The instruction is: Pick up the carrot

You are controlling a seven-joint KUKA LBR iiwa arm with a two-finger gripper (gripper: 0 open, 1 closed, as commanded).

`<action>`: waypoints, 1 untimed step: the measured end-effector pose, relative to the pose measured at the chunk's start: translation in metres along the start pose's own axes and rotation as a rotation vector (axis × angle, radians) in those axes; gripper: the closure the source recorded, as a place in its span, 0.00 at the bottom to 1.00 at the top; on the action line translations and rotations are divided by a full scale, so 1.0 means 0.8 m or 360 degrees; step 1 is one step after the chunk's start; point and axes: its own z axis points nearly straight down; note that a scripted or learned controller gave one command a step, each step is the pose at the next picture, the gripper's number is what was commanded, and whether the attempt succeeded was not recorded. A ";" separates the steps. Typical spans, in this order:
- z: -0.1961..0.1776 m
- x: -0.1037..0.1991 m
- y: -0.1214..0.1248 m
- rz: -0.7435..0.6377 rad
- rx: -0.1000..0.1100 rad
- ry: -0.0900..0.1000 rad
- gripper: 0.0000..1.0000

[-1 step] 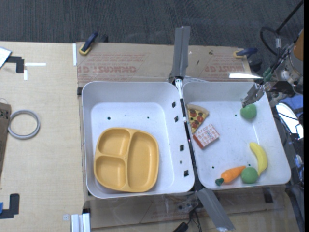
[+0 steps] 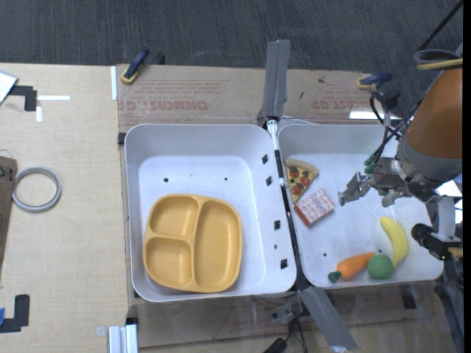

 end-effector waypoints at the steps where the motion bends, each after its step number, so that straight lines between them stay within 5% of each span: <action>1: -0.011 -0.001 0.001 0.0004 0.0001 -0.0001 1.00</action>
